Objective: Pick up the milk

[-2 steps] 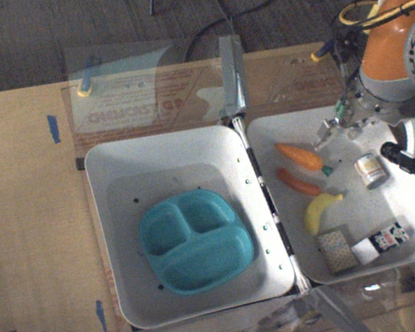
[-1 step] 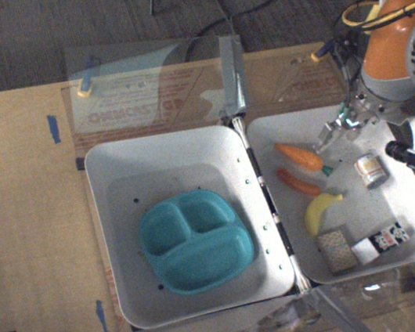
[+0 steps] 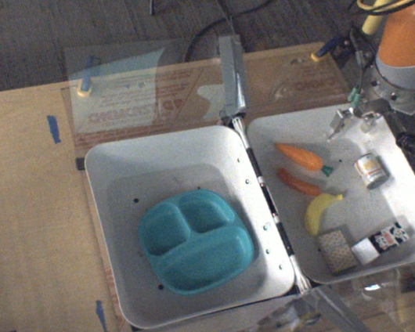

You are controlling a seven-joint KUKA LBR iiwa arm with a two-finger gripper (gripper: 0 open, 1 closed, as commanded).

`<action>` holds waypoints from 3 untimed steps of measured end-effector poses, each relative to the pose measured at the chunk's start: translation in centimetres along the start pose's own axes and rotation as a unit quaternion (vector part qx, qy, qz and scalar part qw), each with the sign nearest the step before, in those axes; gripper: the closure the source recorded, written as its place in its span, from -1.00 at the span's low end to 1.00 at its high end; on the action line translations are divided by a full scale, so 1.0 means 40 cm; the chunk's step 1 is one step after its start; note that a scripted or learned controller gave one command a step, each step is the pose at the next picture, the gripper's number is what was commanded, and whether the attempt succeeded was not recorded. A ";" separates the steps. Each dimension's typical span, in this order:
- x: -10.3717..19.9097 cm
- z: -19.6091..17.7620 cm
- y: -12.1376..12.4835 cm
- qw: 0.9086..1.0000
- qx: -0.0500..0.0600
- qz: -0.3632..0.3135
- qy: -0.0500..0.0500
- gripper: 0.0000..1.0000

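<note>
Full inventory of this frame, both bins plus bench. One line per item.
left bin: 1, white, left half of bench
divided plate: 1, teal, middle of left bin
right bin: 1, white, beside left bin
carrots: 2, orange, upper left of right bin, the smaller below the larger
can: 1, silver, right of carrots, on its side
banana: 1, yellow, middle of right bin
sponge-like block: 1, tan speckled, near front edge
milk carton: 1, black and white, lying right of the block
arm: 1, grey with orange band, top right
gripper: 1, over right bin's far corner
</note>
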State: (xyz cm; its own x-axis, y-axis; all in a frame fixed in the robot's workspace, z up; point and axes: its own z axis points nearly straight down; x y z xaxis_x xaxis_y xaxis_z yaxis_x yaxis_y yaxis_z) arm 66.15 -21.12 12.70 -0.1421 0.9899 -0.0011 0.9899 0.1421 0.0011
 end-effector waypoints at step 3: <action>-0.002 0.099 0.018 1.000 0.008 0.011 0.009 -1.00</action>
